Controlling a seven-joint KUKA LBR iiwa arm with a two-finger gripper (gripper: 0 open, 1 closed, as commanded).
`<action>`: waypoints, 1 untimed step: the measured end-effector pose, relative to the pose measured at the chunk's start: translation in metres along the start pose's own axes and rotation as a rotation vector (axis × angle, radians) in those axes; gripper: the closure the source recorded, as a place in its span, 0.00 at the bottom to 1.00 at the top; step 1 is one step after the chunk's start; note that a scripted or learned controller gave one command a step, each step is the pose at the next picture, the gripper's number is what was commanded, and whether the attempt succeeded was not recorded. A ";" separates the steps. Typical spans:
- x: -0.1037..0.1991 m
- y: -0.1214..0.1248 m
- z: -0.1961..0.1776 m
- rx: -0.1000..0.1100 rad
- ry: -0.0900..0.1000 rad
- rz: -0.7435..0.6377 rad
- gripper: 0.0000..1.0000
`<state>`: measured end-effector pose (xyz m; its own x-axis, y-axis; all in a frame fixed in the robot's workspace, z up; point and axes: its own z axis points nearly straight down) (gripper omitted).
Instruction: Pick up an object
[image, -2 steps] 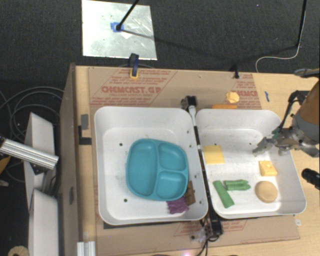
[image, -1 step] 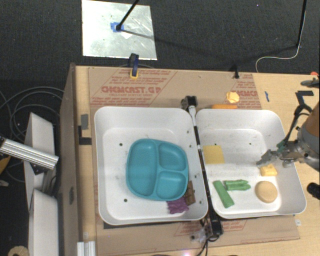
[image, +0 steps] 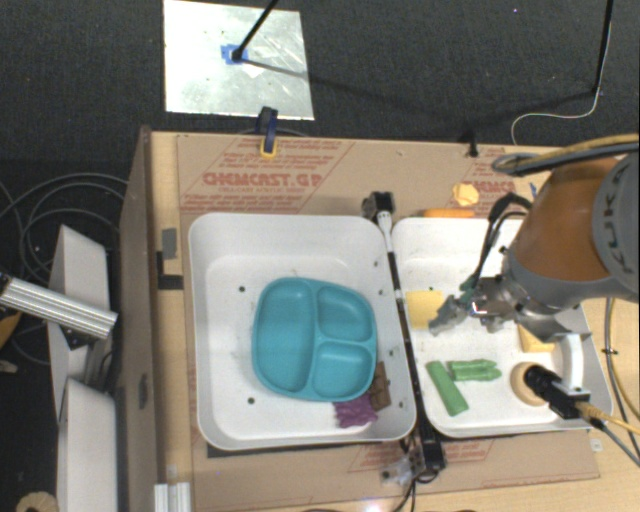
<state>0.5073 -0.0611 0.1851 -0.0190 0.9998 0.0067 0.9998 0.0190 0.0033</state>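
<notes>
Desk (image: 300, 170) has two white bins side by side. Left bin (image: 220, 300): a teal divided plate (image: 315, 340) sits mid-bin, slightly right of centre. Right bin (image: 440, 250): the arm (image: 570, 230) comes in from the right and covers the bin's right half. The hand (image: 447, 315) is low over the left-centre of the right bin, just beside the right edge of a yellow block (image: 423, 305). Can't tell if they touch, or if the hand is released or clenched, and nothing is visibly grasped. Near side of the right bin: a green stick (image: 446, 388) lies at a slant, with a shorter green piece (image: 474, 371) lying left-right and meeting its far end. A tan ring (image: 527, 380) is at the near-right corner. An orange piece (image: 447, 212) is at the far rim of the right bin; inside or outside is unclear. Left bin, near-right corner: a purple lump (image: 352, 412) and a small brown piece (image: 381, 390), both against the plate's edge.
</notes>
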 end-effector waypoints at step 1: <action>-0.105 0.065 0.037 -0.001 -0.012 0.023 0.00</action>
<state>0.5742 -0.1643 0.1477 0.0039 1.0000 -0.0052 1.0000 -0.0039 0.0041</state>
